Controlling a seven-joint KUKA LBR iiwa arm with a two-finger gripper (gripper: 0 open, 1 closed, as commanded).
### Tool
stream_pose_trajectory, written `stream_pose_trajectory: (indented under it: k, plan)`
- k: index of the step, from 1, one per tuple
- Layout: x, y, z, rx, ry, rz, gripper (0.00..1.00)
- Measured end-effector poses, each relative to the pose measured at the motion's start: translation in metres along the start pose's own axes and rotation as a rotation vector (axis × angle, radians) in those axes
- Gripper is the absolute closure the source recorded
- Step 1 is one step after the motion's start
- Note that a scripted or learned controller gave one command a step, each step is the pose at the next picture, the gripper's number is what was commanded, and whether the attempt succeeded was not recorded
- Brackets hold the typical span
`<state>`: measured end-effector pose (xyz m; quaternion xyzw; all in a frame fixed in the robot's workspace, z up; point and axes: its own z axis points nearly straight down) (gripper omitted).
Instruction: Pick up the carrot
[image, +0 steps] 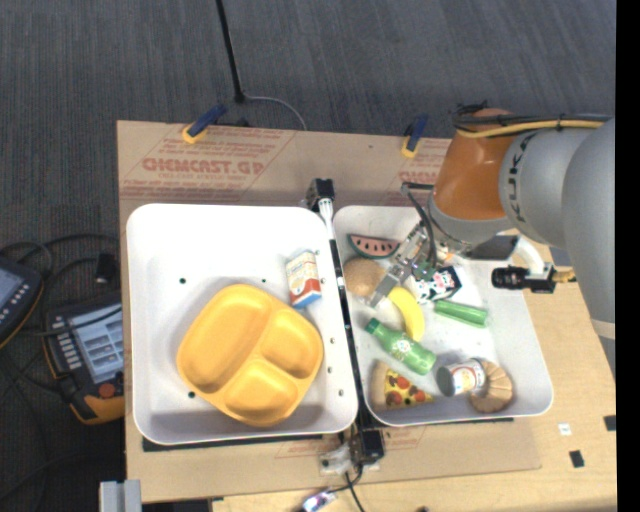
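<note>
Right bin (535, 372): you cannot pick out the carrot for certain. The nearest candidate is a tan rounded piece (362, 274) below the watermelon slice (372, 244), dull in color and stubby. The gripper (388, 285) hangs between it and the banana (407, 311). You cannot tell how its jaws stand.

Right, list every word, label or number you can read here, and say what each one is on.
"CHEMCAST GP", red print on the brown board under the bins.
"KU", the visible start of lettering on the grey arm.
Small carton in the left bin: label too small to read.
Green bottle and can in the right bin: labels blurred, unreadable.
</note>
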<state>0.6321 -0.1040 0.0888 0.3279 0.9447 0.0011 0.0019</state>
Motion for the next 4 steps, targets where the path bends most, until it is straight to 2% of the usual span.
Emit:
stream_pose_trajectory:
  k: [1,2,3,4]
  plan:
    - [0.006,0.018,-0.249,0.001,-0.002,-0.130,0.00]
    - [-0.054,-0.055,-0.161,0.004,0.001,0.010,0.00]
    - [-0.040,-0.031,-0.047,0.003,0.002,0.334,0.00]
    - [-0.068,-0.032,-0.024,-0.010,-0.017,0.503,0.00]
